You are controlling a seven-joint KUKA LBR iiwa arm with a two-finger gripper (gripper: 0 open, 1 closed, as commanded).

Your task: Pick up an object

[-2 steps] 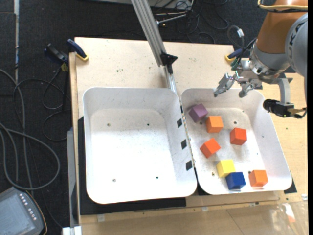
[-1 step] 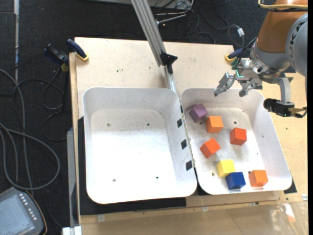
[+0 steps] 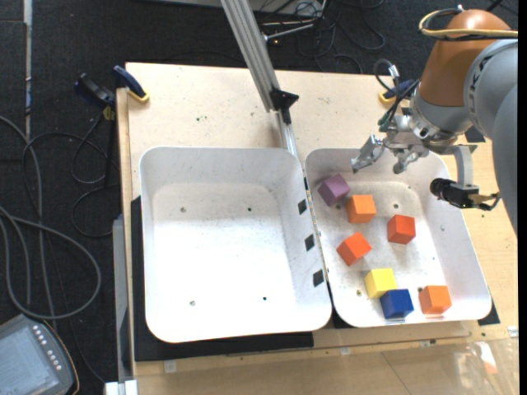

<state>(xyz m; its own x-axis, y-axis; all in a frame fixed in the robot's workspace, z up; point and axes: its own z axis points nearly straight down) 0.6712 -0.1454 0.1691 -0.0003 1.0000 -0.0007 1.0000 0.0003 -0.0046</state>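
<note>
Arm (image 3: 478, 64) cut off by the right edge, orange band and grey casing showing, upper links out of frame. Wrist partly masked by cables, so hard to read in detail. Gripper (image 3: 384, 160) hanging over the far rim of the right bin (image 3: 469, 245), two fingers (image 3: 365, 158) spread apart, nothing between them. Tilted down and leftward, tips above bare bin floor just beyond the blocks.

Seven blocks lying in the right bin, all clear of the fingers: purple block (image 3: 333, 189) nearest the gripper, close to the divider; orange block (image 3: 361, 208) just beside it; red block (image 3: 401, 229) to its right; second orange block (image 3: 353, 248) in the middle; yellow block (image 3: 380, 282) touching blue block (image 3: 396, 303) near the front rim; third orange block (image 3: 435, 299) by the front right corner.

Left bin (image 3: 156, 220) holding open white floor, specks only. Slanted metal pole (image 3: 251, 44) crossing the bench (image 3: 198, 105) towards the seam between bins. Open room along the right bin's far side and right wall.
</note>
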